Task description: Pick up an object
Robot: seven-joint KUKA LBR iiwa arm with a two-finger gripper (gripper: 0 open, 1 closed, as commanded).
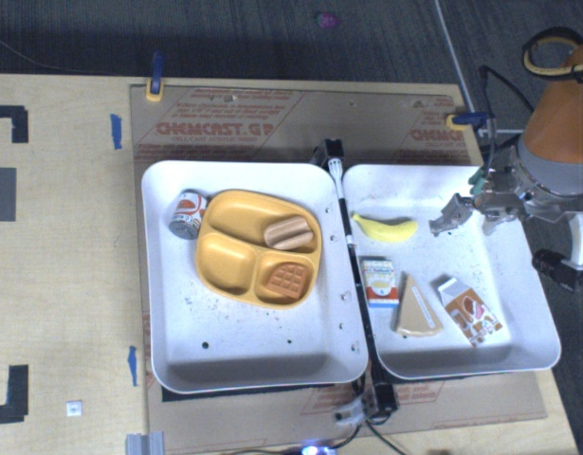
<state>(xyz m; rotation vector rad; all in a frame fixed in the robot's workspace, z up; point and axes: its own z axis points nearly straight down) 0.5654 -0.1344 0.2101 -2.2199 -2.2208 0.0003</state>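
Right bin (519, 354), near side: sandwich wedge (417, 311), snack packet (471, 315), small carton (380, 282).
Left bin (177, 349): yellow divided tray (229, 254) holding a hot dog (289, 233) and a waffle (285, 279); can (186, 214) beside it.
Banana (386, 227): right bin, far side.
Pincer (452, 218): just right of the banana, nothing visibly held; how far open, cannot tell.

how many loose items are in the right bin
4: a banana at the back left, a small carton under it by the divider, a sandwich wedge in the front middle, and a snack packet to its right.
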